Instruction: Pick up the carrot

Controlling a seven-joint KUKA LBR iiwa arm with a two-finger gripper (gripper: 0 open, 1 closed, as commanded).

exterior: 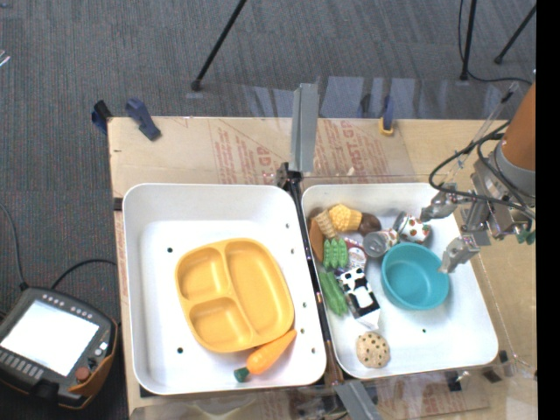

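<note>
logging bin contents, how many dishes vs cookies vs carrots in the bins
dishes: 2, tray and bowl
cookies: 1, cookie
carrots: 1, carrot
total: 4

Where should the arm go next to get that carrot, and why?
Probably sweep left across to the other bin. The gripper hovers at the right bin's edge by the blue bowl, while the carrot lies in the left bin, against the yellow plate.
</note>
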